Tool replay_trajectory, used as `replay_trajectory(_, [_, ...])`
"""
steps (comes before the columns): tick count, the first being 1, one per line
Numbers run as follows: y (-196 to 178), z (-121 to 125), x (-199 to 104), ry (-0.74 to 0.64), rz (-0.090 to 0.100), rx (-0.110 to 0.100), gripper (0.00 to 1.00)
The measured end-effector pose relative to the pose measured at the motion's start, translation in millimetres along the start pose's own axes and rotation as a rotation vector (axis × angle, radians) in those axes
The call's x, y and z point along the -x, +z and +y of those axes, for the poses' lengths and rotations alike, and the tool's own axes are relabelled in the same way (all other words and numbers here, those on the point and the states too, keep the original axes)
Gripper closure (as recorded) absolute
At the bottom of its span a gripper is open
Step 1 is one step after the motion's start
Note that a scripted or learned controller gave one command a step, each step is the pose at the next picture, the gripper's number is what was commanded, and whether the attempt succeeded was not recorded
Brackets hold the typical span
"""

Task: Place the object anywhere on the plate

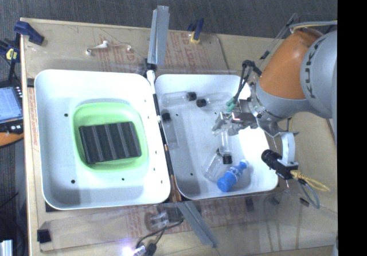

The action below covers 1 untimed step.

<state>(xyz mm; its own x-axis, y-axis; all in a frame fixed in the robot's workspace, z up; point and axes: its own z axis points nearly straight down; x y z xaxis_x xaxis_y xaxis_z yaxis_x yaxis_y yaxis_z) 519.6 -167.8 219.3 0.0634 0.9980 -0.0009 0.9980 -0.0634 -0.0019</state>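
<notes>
Here, right bin (189, 183) holds bottles (231, 177); left bin (51, 180) holds plate (86, 117).

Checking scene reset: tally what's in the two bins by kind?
Green plate: 1, left bin
Dark ribbed block on the plate: 1
Blue-capped clear bottle: 1, right bin
Black-capped clear vials: about 3, right bin; hard to separate
Total: about 6

The wooden bench (241, 48) carries two white bins side by side, left (51, 134) and right (189, 183).
</notes>
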Motion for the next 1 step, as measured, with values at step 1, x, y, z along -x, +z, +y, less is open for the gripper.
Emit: replay_trajectory(1, [-0.1, 0.0, 0.0, 0.0, 0.0, 0.0, 0.0])
